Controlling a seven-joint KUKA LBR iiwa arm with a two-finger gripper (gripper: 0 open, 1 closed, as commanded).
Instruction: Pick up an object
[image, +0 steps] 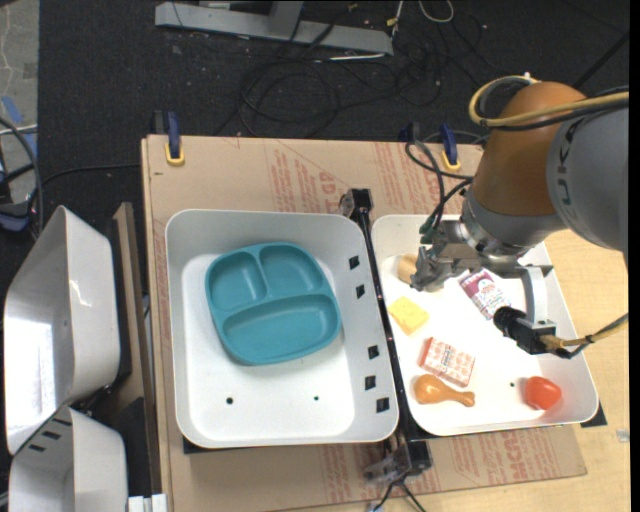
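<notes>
Reaching in from three o'clock, the grey arm (560, 170) with its orange band hangs over the right bin (580, 385), its end effector (432, 272) low at the bin's ten o'clock corner. Whether that end effector is spread or pressed together cannot be told from this slanted look; nothing shows between its tips. Just beside it at nine o'clock sits a small tan object (406, 266), partly hidden. A yellow block (408, 315) lies at the end effector's six o'clock, near but apart. A pink-and-white packet (485, 293) lies at its four o'clock. Toward the bin's six o'clock rest a red-and-white box (447, 361) and an orange drumstick-shaped toy (441, 391), close together. A red-orange ball (542, 392) sits at the bin's four o'clock corner. The left bin (200, 400) carries a teal divided plate (272, 302). Both bins sit on the bench (260, 170).
</notes>
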